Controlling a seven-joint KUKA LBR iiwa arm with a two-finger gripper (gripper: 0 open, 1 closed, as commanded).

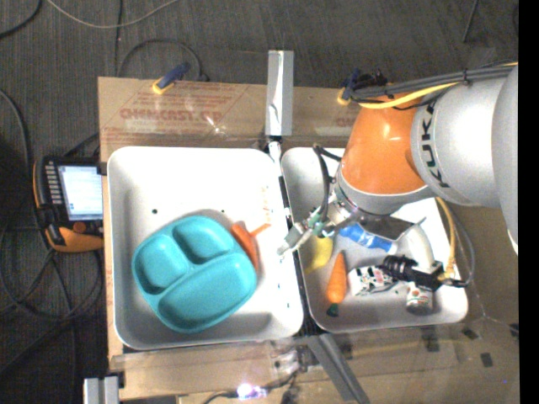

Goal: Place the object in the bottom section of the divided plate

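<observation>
One smooth turquoise three-section plate (pixel 195 272) is seen; one tapered orange carrot (pixel 337 278) lies apart. The gripper's (pixel 296 236) finger state cannot be told.

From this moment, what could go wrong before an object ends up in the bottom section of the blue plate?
1. The gripper hovers right over the rims between the two bins, so it may catch on them.
2. The carrot, a yellow item and a blue packet lie crowded in the right bin; a grasp may slip or take the wrong thing.
3. The plate sits tilted, with an orange piece against its edge, so a drop might miss the large section.
</observation>
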